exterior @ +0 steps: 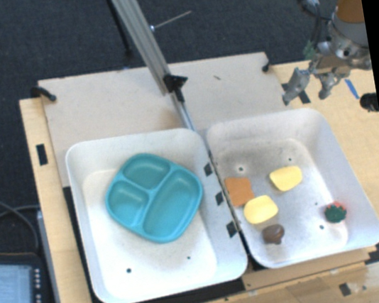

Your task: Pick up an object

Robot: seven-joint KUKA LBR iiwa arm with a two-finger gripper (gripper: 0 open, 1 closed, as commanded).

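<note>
Setting: light wooden bench (51, 206) over dark carpet, bearing a pale backing board, with a slanted metal rail (144, 39) crossing from the top and a screened control pendant (9, 296) at the lower left.

Claw: gripper (312, 87) hangs over the bench just beyond the far right corner of the right bin (349, 178); its two fingers stand apart, spread, nothing between them. Orange band of the arm sits above it at the right edge.

Right bin, below and slightly left of the claw, contents:
- yellow piece (286, 178), nearest the claw, almost directly beneath it in the view.
- second yellow piece (260, 209), further down and to the left.
- orange square (239, 190), just beside the second yellow piece, left again.
- brown lump (274, 234), touching or nearly touching the second yellow piece; contact is hard to judge.
- small green and red item (336, 212), well below the claw, near the bin's right wall.

Left bin (98, 270), well to the claw's left: teal divided plate (155, 196), three compartments.
</note>
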